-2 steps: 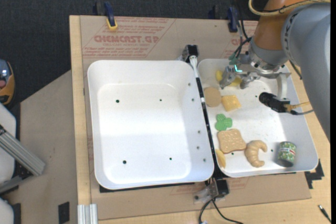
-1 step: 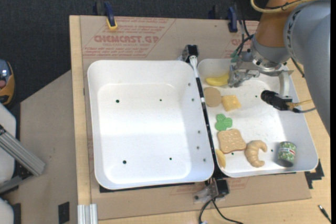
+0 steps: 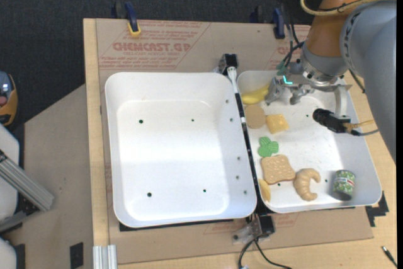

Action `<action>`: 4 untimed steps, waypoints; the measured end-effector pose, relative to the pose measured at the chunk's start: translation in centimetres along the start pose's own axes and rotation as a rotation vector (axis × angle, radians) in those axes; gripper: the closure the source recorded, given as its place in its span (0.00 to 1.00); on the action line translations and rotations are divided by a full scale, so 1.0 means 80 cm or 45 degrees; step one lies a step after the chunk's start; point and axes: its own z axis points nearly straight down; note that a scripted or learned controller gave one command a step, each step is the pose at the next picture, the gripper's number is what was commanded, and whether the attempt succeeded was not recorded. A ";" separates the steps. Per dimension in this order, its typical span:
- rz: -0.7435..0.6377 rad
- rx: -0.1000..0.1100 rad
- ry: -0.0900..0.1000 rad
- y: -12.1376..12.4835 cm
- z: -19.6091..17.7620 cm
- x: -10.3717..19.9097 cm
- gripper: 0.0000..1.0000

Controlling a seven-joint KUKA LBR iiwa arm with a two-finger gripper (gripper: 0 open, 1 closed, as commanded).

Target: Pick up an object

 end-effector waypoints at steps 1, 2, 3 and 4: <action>-0.001 -0.003 -0.002 0.001 0.026 0.023 0.00; 0.001 -0.009 0.000 0.002 0.011 0.024 1.00; 0.004 -0.025 0.001 -0.082 0.024 0.027 1.00; 0.002 -0.054 -0.009 0.010 -0.096 -0.031 1.00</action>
